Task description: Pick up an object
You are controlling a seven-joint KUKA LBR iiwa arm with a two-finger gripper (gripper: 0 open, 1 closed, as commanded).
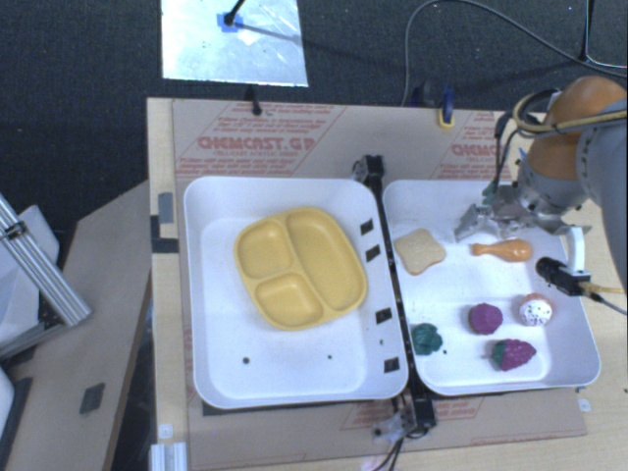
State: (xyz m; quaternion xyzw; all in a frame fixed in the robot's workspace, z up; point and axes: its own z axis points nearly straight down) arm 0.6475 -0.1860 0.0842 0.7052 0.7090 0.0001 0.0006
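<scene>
The right bin [461, 381] holds several small toys: a tan bread slice [419, 251], an orange drumstick [502, 250], a purple lump [485, 318], a white-and-orange ball [536, 310], a magenta berry cluster [513, 353] and a dark green piece [426, 338]. My gripper [477, 226] hangs low over the bin's far part, just left of and above the drumstick and right of the bread. Its fingers stand apart, open, with nothing between them.
A yellow three-part plate [299, 266] lies in the left bin [216, 361]. A black divider with clips [385, 263] runs between the bins. The arm's wrist [564, 165] and a black fitting [557, 275] overhang the right bin's right side.
</scene>
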